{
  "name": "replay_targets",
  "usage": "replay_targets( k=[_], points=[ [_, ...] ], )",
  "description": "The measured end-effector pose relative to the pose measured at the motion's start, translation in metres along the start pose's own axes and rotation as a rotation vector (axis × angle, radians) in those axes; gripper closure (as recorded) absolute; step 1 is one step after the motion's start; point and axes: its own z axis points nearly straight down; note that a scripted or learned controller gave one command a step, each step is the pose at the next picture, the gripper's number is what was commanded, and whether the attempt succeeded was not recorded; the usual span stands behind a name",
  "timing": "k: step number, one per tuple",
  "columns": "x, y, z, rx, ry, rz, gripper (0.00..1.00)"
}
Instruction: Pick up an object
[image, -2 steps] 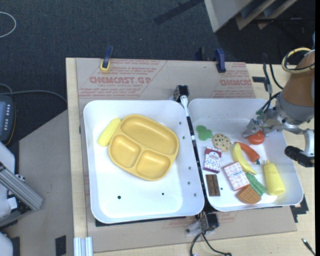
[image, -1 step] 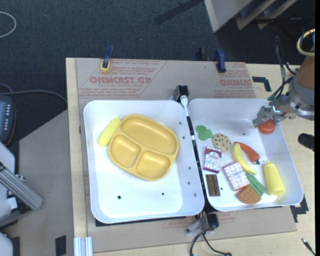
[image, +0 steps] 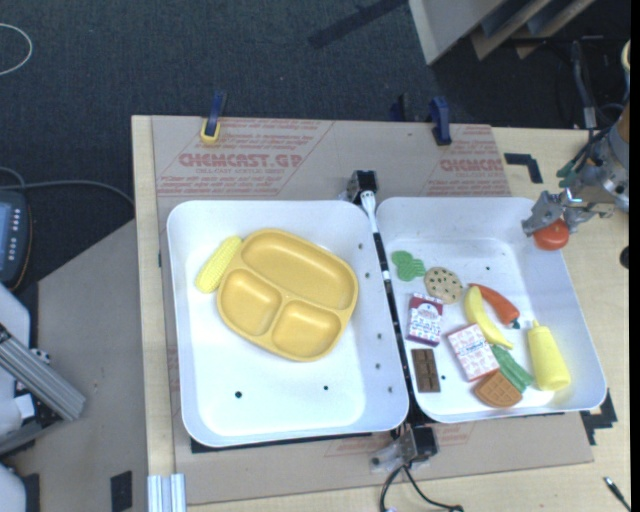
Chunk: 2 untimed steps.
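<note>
Fingers (image: 553, 222) seemingly pinching red object (image: 551, 236) over right bin's (image: 590, 330) far corner, toy food clustered below

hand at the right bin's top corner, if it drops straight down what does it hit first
Probably the right bin's far right rim or the bench beside it. The hand has a red-orange tomato-like piece at its tip; height is unclear.

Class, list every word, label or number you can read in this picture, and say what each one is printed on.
"CHEMCAST GP", in red, repeated on the brown board under the bins.
Small red and white packets in the right bin: printing too small to read.
Nothing else is legible.
</note>
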Motion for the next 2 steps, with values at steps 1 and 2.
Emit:
replay_targets(
  k=[1, 2],
  points=[
    [0.045, -0.007, -0.010, 0.007, 0.005, -0.004, 1.00],
    [0.099, -0.009, -0.007, 0.008, 0.005, -0.005, 1.00]
  ],
)
